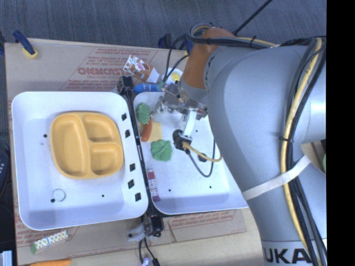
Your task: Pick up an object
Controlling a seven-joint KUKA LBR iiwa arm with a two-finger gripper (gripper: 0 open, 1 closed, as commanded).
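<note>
In the right bin [188,195], several small items lie near its left wall: a dark green leafy piece [143,113], an orange carrot-like piece [146,129], a pale yellow flat piece [157,131] and a light green lump [161,149]. My gripper [164,105] hangs low over the bin's far left corner, just right of the dark green piece. The wrist hides its fingertips, and nothing is seen held. A blue object [146,87] lies at the bin's far rim, close to the gripper.
The left bin [28,204] holds a yellow divided tray [87,144] and a small clear ring [58,195]. A printed packet [137,66] lies on the cardboard behind the bins. The big grey arm covers the right bin's right side.
</note>
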